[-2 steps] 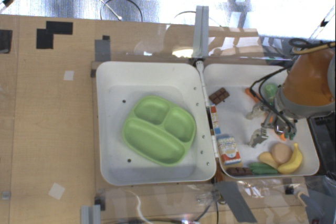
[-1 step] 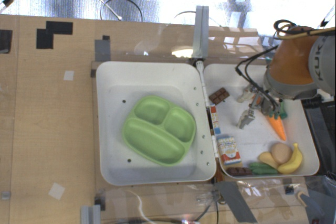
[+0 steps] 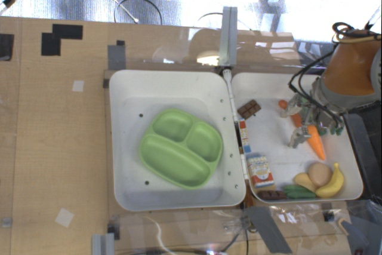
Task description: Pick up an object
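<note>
Here the claw (image 3: pixel 304 122) hangs low in the right bin (image 3: pixel 262 86), right at the carrot (image 3: pixel 314 139). The carrot lies with its long axis slanting from the claw's underside down toward the banana (image 3: pixel 334 182), its upper end tucked among the claw's metal parts. Whether the claw is open, closed or gripping cannot be told. My judgement: the carrot is the nearest target, and a grip across its narrow width suits best.

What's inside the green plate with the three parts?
The green plate sits in the left bin, and all three of its compartments look bare. The bin floor beneath the plate is covered, so anything under it can't be seen.
</note>
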You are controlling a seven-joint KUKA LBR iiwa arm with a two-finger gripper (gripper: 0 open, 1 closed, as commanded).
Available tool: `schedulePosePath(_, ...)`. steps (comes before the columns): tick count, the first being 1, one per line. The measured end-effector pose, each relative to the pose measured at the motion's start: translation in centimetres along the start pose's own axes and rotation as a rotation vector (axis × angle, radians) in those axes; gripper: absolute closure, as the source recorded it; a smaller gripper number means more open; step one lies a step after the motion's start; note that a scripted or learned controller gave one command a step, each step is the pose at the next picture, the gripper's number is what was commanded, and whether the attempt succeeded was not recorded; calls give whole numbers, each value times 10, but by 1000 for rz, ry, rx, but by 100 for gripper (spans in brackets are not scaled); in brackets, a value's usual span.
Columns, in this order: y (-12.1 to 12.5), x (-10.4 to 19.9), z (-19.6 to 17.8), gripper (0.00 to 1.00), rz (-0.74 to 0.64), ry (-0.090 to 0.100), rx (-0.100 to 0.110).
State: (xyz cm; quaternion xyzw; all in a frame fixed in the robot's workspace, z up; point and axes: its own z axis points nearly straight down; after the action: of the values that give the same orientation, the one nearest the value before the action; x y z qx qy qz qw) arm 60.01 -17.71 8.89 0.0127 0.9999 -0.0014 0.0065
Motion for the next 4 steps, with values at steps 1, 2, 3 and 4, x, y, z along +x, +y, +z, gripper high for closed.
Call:
schedulePosePath(1,1,-6,-16,100,-5,-17,2)
schedulePosePath(2,-2,-23,-28,100,-174,0,-1)
schedulePosePath(3,73,-72,-95,100,-183,-8,-4)
schedulePosePath(4,68,-69,-92,0,-176,0,-3)
